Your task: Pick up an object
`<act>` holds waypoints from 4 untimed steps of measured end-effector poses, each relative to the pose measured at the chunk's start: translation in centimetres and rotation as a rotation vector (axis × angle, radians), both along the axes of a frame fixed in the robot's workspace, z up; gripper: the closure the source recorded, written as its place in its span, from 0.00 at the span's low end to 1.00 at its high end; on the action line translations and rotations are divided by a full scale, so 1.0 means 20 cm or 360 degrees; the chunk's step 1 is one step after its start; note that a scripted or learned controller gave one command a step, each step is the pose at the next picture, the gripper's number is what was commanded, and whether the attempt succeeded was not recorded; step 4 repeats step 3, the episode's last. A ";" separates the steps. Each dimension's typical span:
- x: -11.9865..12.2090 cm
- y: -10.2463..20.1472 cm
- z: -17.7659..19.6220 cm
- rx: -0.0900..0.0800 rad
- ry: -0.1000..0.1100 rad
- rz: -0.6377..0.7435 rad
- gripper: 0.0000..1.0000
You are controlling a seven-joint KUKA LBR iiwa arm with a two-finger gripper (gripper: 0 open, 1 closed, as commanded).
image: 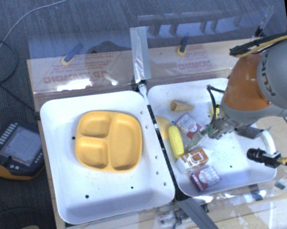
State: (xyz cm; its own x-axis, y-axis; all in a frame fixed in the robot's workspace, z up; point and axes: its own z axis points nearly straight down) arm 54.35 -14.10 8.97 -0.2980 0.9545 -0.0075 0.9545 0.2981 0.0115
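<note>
Looking down on the bench, I see the arm [259, 86] reaching in from the right and bent low over the right bin [233, 175], its orange band sitting above the wrist. The gripper [214, 130] is down among the clutter near the bin's middle, and from this slant I cannot tell how it stands or whether anything is in it, since the wrist body hides it.

The candidates all lie in that right bin, crowded toward its left wall. A yellow corn cob [175, 139] lies lengthwise just beside the divider. A small tan cone-shaped piece [181, 105] sits apart near the top. A red-and-white packet [189, 125] lies next to the corn, closest to the gripper. Lower down an orange carton [195, 159] touches a dark red packet [205, 178]. I judge the gripper is working at the packet nearest it, or something small beside it, because that is where the wrist has been brought low.

The left bin [66, 203] carries a yellow divided plate [109, 140], lying flat in the middle, well away from the arm; I read it as a spare object rather than the present target.

A teach pendant [13, 152] rests on the floor at the left, clear of the bench. My worry is the crowding: neighbours touching each other could be nudged instead of grasped.
</note>
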 end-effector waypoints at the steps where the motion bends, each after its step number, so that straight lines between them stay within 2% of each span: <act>1: 0.31 0.15 0.00 0.0001 0.0002 -0.0161 0.00; 2: 0.30 0.15 0.03 0.0005 0.0009 -0.0163 1.00; 3: 0.46 0.31 0.45 0.0006 0.0032 -0.0092 1.00; 4: 0.46 0.31 0.45 0.0006 0.0032 -0.0092 1.00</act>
